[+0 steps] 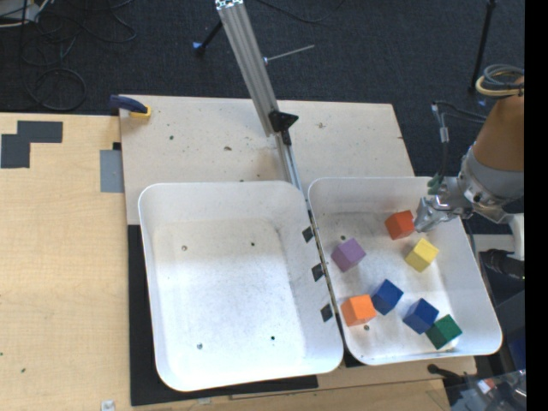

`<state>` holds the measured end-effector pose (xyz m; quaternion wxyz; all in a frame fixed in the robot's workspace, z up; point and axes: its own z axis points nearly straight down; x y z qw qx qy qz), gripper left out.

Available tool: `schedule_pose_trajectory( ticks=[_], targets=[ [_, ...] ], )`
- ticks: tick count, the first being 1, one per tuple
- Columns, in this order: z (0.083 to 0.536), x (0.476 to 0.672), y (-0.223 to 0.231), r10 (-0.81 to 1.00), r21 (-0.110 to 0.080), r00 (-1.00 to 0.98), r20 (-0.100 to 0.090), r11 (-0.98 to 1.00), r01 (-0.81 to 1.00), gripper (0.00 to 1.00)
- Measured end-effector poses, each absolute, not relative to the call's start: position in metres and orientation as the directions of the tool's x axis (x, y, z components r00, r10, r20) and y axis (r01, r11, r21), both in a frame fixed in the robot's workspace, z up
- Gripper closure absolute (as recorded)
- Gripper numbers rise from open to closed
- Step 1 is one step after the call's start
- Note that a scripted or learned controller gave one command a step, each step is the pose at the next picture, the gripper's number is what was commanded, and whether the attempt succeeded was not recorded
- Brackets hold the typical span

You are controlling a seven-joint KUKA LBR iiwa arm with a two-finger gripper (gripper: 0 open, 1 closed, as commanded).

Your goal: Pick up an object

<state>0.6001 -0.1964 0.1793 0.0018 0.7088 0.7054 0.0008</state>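
Over the right bin's upper right part, the robot's pincer (425, 218) hangs low at the end of the grey arm (497, 157), which enters from three o'clock; how far it is open cannot be told at this size, and nothing can be seen gripped in it. Immediately at its nine o'clock, touching or nearly so, sits a red-orange cube (399, 225). Just below the pincer, at about six o'clock, lies a yellow cube (421, 254). Farther out toward eight o'clock rests a purple cube (348, 254), and beyond it, near the bin's lower left, an orange cube (359, 309) sits just beside a blue cube (387, 296). Toward the lower right corner, a second blue cube (420, 314) touches a green cube (444, 330). All seven lie in the right bin (479, 272). The left bin (150, 229) adjoins it at nine o'clock. Both rest on the desk (197, 144), where a slanted metal rail (250, 62) rises toward twelve o'clock and a blue-and-yellow clamp (129, 106) lies near the far left corner.
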Motion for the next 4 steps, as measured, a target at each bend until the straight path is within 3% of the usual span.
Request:
schedule_pose_trajectory(
  ticks=[1, 2, 3, 4],
  targets=[
    [0.238, 0.595, -0.204, 1.0, 0.004, 0.004, -0.002, -0.004, 1.0, 1.0],
    [0.251, 0.596, -0.204, 1.0, 0.001, -0.002, 0.0, 0.002, 1.0, 1.0],
    [0.245, 0.576, -0.147, 1.0, -0.004, -0.004, 0.003, 0.004, 1.0, 1.0],
    [0.231, 0.57, -0.095, 1.0, -0.005, -0.003, 0.003, 0.003, 1.0, 1.0]
  ],
)
